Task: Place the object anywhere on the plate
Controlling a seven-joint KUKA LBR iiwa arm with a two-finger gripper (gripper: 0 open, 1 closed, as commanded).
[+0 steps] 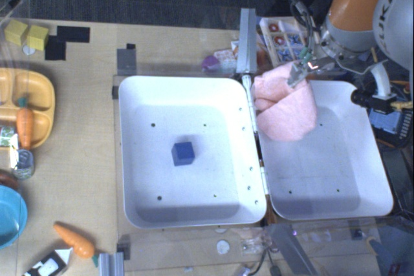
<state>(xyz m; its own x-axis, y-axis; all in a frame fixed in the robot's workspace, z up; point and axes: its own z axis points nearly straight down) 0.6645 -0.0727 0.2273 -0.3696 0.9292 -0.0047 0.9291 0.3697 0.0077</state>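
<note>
One pink cloth point(284, 106) hangs pinched in the gripper point(299, 72) over the right bin point(362, 203), mid-carry I'd say, needing a plate to lower onto.

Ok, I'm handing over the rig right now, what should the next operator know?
Gripper: at the top left corner of the right bin, on the upper edge of the pink cloth; a firm hold is not certain.
Cloth: bunched in the right bin against the divider.
Blue cube: in the left bin, untouched.
Plate: yellow divided plate at far left, off the bins.
Done: nothing placed.
Left: carry the object to the plate.
</note>
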